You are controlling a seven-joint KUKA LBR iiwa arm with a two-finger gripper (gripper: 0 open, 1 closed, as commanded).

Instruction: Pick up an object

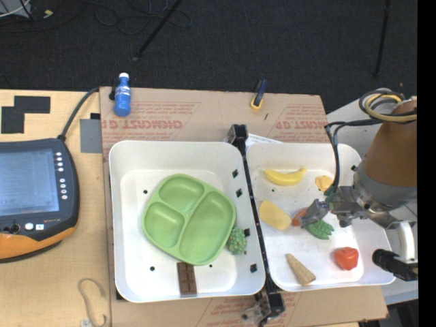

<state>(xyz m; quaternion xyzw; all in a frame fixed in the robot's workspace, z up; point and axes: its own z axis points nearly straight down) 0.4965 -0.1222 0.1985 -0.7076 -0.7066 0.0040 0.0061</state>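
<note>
The left bin [129,182] holds a green divided plate [189,218] and a brown block [186,278]. The right bin [286,157] holds a banana [284,176], a red pepper [346,257] and a cone [299,269]. The gripper [317,214] hangs low over a green leafy toy [320,229]; whether it grips cannot be told.

A green leafy toy [320,229] is lying flat in the right bin [354,157], near its middle, just beside a small orange piece [299,217] on its left.
</note>
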